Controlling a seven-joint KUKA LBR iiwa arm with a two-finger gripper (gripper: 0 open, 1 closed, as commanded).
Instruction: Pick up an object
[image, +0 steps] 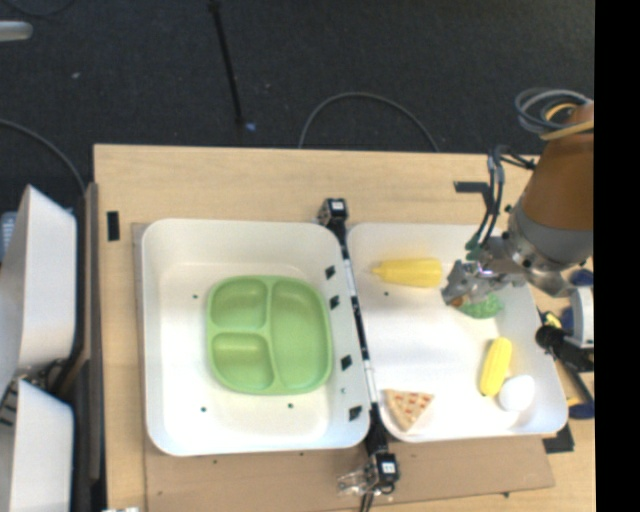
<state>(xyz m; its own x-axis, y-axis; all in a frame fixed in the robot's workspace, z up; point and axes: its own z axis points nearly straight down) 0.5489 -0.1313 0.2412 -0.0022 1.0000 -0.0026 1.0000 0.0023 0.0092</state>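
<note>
Lowered onto a small green object (486, 306) near the right bin's (440, 340) far right edge: end effector (470, 285), grip state impossible to tell. Beside it, yellow corn cob (408, 271).

Wooden bench (240, 180) bearing two white bins (170, 330) (420, 350) side by side

Arm (560, 190) reaches from right; claw (470, 285) lowered.
</note>
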